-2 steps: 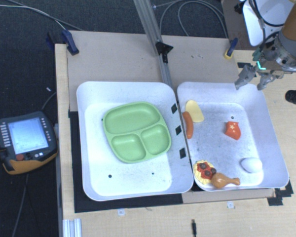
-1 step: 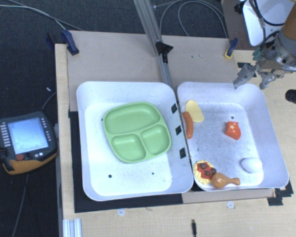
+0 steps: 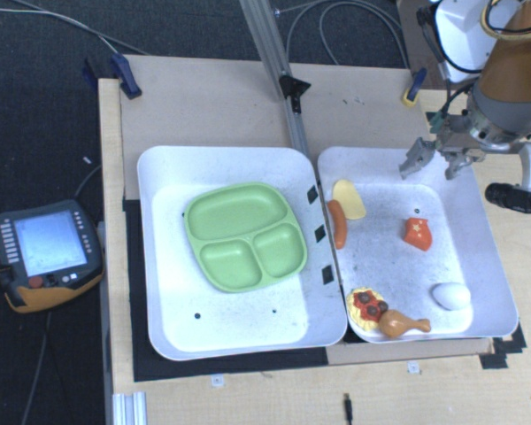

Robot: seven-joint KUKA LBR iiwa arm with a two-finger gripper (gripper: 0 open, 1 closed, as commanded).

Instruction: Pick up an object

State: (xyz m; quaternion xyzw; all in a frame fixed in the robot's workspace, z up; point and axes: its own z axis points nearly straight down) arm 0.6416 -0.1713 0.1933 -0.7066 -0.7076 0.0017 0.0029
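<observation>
My gripper [image 3: 436, 161] hangs open over the far edge of the right bin [image 3: 478, 237], with nothing between its fingers. Below it in that bin lie a small red piece [image 3: 417, 233], a white egg [image 3: 450, 296], a brown drumstick [image 3: 403, 325] and a pizza slice [image 3: 367, 305] at the near edge. A sausage [image 3: 338, 222] and a yellow chip-like piece [image 3: 350, 199] rest by the bin's left wall. The red piece sits nearest to the gripper, a short way toward the front.
The left bin [image 3: 168, 317] holds a green three-part plate [image 3: 245, 235]. A metal pole [image 3: 274, 42] slants down to the gap between the bins. A teach pendant [image 3: 44, 251] lies on the floor at left. Blue clamps [image 3: 124, 75] grip the bench's far edge.
</observation>
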